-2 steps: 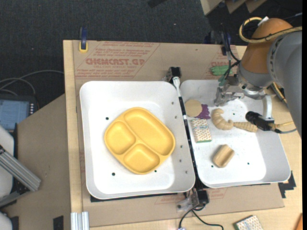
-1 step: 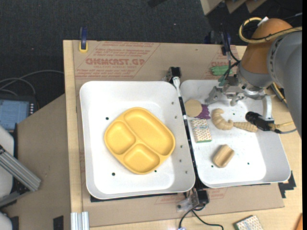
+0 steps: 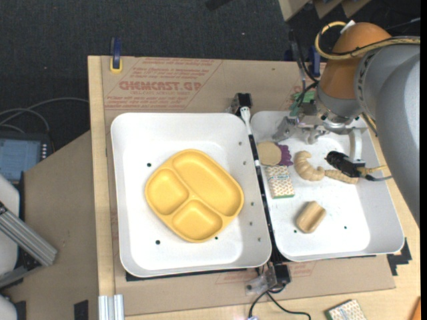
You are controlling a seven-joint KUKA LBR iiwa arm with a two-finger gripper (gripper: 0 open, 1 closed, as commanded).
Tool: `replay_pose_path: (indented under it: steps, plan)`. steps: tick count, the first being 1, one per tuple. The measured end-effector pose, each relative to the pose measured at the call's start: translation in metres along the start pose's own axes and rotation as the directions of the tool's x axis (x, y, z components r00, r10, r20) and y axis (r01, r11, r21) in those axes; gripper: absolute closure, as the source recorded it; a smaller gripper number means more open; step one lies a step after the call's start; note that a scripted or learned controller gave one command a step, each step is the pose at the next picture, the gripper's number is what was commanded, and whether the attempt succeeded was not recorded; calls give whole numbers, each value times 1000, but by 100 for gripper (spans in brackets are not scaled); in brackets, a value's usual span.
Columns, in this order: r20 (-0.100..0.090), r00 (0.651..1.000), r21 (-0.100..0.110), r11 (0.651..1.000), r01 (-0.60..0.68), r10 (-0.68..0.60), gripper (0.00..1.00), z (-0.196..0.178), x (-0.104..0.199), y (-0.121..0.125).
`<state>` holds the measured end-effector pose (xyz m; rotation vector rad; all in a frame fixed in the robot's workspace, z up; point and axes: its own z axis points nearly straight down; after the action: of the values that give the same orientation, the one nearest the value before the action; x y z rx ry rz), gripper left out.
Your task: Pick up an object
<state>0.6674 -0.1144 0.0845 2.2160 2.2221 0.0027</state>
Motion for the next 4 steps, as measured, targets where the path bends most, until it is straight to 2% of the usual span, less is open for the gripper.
replay_pose_path:
  steps: [4]
  plan:
    - [0,1000,1,1000,-2,2,0,-1,-1,0]
